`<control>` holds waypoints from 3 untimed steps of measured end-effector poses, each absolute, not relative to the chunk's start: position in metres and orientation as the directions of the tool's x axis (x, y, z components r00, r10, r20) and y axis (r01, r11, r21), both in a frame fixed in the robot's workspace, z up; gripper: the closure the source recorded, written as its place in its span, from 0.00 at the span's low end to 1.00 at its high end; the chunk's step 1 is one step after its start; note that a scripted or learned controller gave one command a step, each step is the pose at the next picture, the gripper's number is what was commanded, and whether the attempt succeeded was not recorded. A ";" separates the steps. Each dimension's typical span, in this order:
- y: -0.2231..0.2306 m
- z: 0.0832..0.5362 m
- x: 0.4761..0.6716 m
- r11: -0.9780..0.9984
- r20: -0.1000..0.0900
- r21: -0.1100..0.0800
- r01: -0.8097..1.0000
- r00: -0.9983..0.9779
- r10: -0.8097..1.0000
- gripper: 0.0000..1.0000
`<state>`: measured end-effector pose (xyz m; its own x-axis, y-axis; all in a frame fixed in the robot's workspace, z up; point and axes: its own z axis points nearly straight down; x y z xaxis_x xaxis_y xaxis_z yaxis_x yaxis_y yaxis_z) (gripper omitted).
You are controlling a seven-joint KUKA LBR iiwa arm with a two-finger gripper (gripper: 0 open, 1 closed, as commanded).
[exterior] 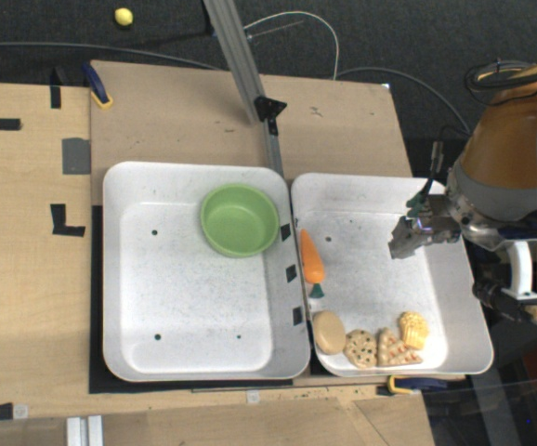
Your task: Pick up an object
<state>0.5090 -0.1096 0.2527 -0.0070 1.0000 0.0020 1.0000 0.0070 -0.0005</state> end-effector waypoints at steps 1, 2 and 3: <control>-0.054 0.239 0.528 0.007 0.001 -0.002 1.000 -0.007 1.000 1.00; -0.009 0.237 0.549 0.007 0.001 -0.001 1.000 -0.007 1.000 1.00; 0.035 0.241 0.562 0.007 0.002 -0.001 1.000 -0.007 1.000 1.00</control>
